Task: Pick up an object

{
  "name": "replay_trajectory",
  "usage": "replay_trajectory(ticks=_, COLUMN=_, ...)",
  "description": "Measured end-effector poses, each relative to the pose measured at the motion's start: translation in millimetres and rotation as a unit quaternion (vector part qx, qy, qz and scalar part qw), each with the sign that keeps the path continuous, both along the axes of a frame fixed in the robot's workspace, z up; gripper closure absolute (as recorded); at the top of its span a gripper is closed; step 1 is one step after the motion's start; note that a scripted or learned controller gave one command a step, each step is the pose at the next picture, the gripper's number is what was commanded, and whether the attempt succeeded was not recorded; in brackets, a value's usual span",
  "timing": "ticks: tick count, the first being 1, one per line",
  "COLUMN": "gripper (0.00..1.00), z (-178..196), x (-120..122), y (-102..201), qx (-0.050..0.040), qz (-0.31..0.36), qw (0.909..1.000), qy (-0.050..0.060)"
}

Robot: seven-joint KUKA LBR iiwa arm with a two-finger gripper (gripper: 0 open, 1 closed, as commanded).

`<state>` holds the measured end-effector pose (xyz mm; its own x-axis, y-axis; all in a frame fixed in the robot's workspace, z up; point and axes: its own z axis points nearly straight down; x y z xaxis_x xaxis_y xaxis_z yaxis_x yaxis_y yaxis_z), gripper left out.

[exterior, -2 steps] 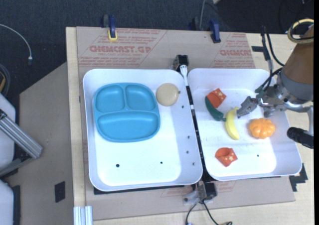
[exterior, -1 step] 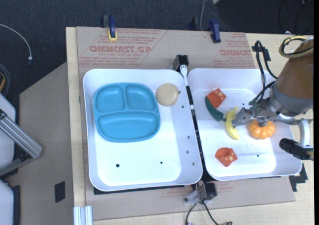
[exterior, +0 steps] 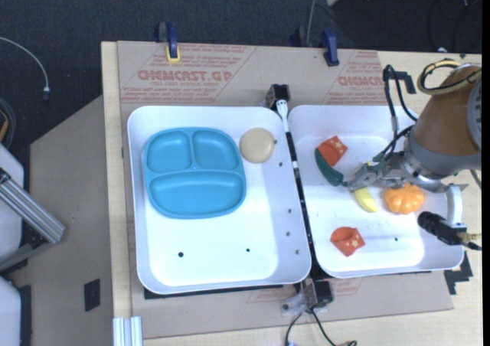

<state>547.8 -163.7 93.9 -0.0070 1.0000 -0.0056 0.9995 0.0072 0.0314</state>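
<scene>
The brown board (exterior: 230,69) covering the bench carries red printed lettering along its far edge. Behind the left bin it reads "CHEMCAST GP" in large letters, with a line of smaller red print above and below that is too fine to read. Behind the right bin the same "CHEMCAST" lettering shows in part.
</scene>
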Motion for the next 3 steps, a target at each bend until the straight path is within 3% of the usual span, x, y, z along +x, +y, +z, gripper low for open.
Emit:
replay_trajectory(ticks=1, gripper=1.00, z=9.5, x=-1.6, y=-1.6, qx=-0.0013, qz=-0.001, qw=1.0000, qy=0.002)
replay_trajectory(ticks=2, gripper=1.00, z=54.2, x=5.6, y=-1.7, qx=0.0018, qz=-0.003, qw=0.9999, qy=0.013)
replay_trajectory(ticks=3, gripper=1.00, z=117.3, x=12.0, y=-2.7, qx=0.0014, qz=-0.003, qw=0.9999, qy=0.012)
